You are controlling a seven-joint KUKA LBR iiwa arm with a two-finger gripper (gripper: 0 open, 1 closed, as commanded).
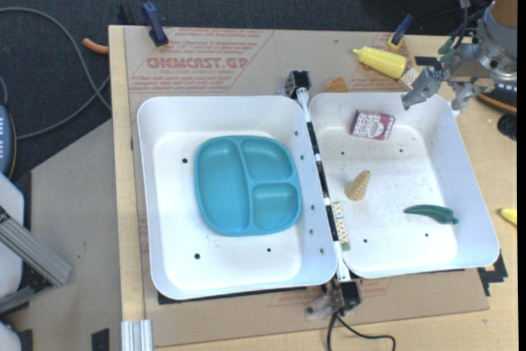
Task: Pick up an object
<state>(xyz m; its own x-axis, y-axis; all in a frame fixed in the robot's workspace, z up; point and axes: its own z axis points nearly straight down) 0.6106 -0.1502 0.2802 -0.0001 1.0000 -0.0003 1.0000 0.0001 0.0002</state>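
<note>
Gripper hangs over the far-right corner of the right bin, fingers spread apart w/ nothing between them. Right bin holds a pink box, a cone & a green pepper; left bin holds a blue divided tray.

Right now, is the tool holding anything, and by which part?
Nothing is held. The tool hangs over the right bin's far right corner, fingers open, with nothing between them.
</note>
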